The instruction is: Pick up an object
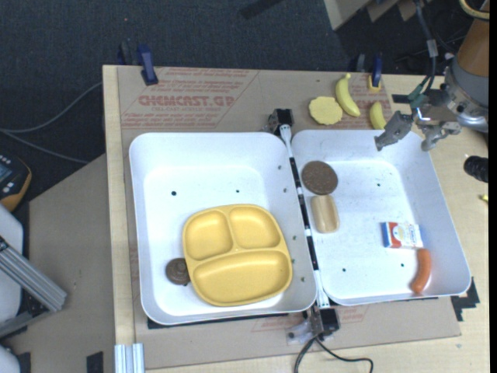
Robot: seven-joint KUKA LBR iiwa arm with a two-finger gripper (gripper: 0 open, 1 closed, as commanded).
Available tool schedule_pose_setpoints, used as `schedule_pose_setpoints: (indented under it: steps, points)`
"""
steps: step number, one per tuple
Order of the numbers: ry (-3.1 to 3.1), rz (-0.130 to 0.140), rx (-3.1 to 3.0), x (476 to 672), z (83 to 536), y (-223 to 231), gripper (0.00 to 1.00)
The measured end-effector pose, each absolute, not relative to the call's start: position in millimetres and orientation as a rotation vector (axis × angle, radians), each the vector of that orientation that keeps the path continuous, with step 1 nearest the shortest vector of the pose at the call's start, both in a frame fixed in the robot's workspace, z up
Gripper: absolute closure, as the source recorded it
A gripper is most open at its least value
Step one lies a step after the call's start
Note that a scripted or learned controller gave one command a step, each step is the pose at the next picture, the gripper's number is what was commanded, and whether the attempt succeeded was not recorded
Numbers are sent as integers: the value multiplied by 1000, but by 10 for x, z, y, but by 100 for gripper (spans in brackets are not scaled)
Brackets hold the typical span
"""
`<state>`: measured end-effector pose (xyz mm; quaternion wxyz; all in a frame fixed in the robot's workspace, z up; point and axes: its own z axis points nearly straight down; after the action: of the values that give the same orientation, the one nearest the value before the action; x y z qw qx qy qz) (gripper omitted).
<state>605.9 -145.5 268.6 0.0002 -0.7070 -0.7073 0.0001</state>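
My gripper (411, 135) hangs over the far right corner of the right bin (365, 282), open with nothing between its fingers (390, 133). In that bin lie a round brown cookie (319, 177), a tan bread roll (324, 213) just in front of it, a small white, blue and red carton (401, 235) and an orange sausage (421, 271) near the front right corner. All of these lie well in front of and below the gripper.
The left bin (155, 177) holds a yellow divided plate (237, 253) and a small brown disc (178, 271). Behind the right bin, on the bench, lie a banana (348, 95), a yellow round piece (326, 110) and a smaller yellow piece (377, 115).
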Motion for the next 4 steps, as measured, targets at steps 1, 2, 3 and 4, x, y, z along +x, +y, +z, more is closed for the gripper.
schedule_pose_setpoints:
  steps: [1,2,3,4]
  points:
    - [-2218,2,-2214,6424,801,-1166,0]
    - [-2228,-4,-2224,6529,875,-956,0]
    - [-2226,-4,-2226,6521,878,-925,0]
    - [-2227,-6,-2222,6686,873,-946,0]
